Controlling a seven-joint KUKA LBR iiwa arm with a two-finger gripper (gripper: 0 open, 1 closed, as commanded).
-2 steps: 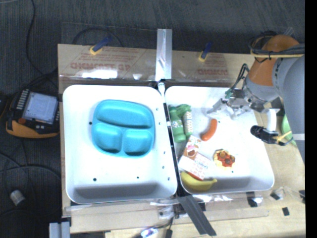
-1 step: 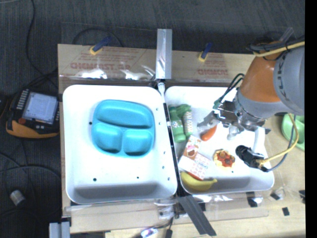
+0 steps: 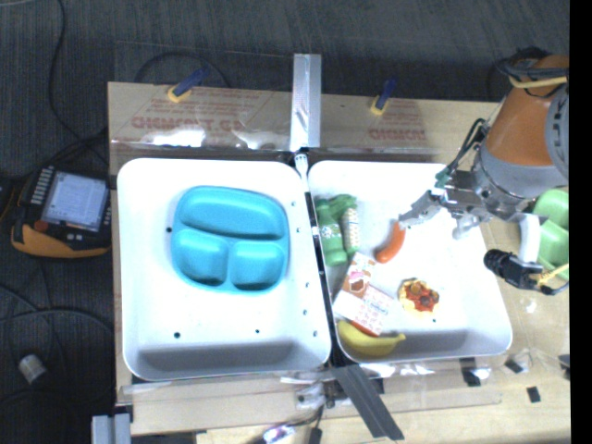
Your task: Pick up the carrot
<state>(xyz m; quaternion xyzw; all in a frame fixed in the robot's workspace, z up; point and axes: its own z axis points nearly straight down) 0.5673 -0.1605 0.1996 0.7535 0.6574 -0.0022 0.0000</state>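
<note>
Orange and small, the carrot (image 3: 392, 242) lies tilted on the floor of the right bin (image 3: 481, 322), near its middle, upper end pointing toward the arm. Around it sit several other things: a green packet (image 3: 334, 228) to its left against the dividing wall, a white and red carton (image 3: 364, 296) just below it, a banana (image 3: 368, 340) at the bin's near edge partly under that carton, and a small yellow and red toy (image 3: 419, 294) below and to the right of the carrot. None of them lies on top of the carrot. The left bin (image 3: 139, 266) holds a blue divided tray (image 3: 229, 237).

Reaching in from the right, the end effector (image 3: 421, 210) has one grey finger (image 3: 416, 213) stretched out with its tip touching or just beside the carrot's upper end. Whether its fingers are spread or pressed together cannot be told from this angle, and the carrot is not seen between them.
</note>
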